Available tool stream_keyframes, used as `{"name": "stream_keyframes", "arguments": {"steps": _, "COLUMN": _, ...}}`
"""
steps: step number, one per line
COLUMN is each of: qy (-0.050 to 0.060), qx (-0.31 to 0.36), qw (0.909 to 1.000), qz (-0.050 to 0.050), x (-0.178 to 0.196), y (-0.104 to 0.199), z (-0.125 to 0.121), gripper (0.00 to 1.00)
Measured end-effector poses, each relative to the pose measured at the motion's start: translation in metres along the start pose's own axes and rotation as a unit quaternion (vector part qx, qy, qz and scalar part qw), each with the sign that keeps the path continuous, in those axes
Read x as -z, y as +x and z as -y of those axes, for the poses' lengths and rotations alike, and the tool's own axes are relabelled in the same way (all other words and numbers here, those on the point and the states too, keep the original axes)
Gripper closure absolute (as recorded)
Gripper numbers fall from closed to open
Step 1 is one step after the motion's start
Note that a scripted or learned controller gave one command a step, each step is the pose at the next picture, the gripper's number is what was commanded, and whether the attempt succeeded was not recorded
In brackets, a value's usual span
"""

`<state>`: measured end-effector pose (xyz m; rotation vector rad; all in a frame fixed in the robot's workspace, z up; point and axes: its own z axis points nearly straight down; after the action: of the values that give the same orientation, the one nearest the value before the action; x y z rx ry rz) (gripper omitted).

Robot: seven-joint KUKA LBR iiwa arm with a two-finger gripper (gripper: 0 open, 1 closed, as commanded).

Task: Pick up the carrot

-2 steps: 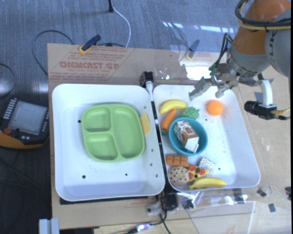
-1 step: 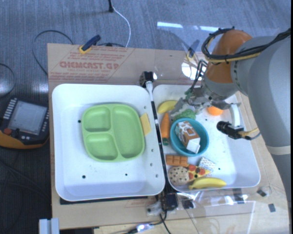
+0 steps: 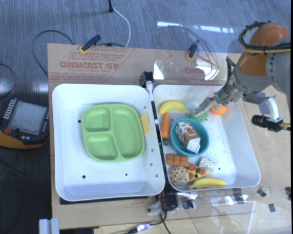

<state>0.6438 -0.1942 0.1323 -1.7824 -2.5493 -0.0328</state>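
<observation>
The carrot (image 3: pixel 165 124) is a slim orange piece lying lengthwise against the left wall of the right bin (image 3: pixel 244 145), between a banana (image 3: pixel 172 107) and a blue bowl (image 3: pixel 189 136). My gripper (image 3: pixel 206 106) reaches in from the upper right and hangs low over the bin's upper middle, to the right of the banana and well away from the carrot. A small round orange item (image 3: pixel 219 109) sits just beneath its right side, and a green bit (image 3: pixel 201 115) lies at its tip. Nothing shows between its tips.
The blue bowl holds a small printed box (image 3: pixel 190 134). Below it lie a waffle (image 3: pixel 177 160), a cookie (image 3: pixel 177 174), a pizza slice (image 3: pixel 203 168) and a second banana (image 3: pixel 208 182). The left bin (image 3: pixel 68 174) carries a green divided plate (image 3: pixel 112 132).
</observation>
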Motion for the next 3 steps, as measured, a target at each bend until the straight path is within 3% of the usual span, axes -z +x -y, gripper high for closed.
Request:
{"name": "stream_keyframes", "arguments": {"steps": 1, "qy": 0.003, "qx": 0.147, "qw": 0.9891, "qz": 0.016, "x": -0.034, "y": -0.028, "z": -0.011, "gripper": 0.00}}
{"name": "stream_keyframes", "arguments": {"steps": 2, "qy": 0.003, "qx": 0.280, "qw": 0.9598, "qz": 0.023, "x": 0.055, "y": -0.011, "z": 0.054, "gripper": 0.00}}
{"name": "stream_keyframes", "arguments": {"steps": 3, "qy": 0.005, "qx": 0.288, "qw": 0.9575, "qz": 0.020, "x": 0.061, "y": 0.012, "z": 0.113, "gripper": 0.00}}
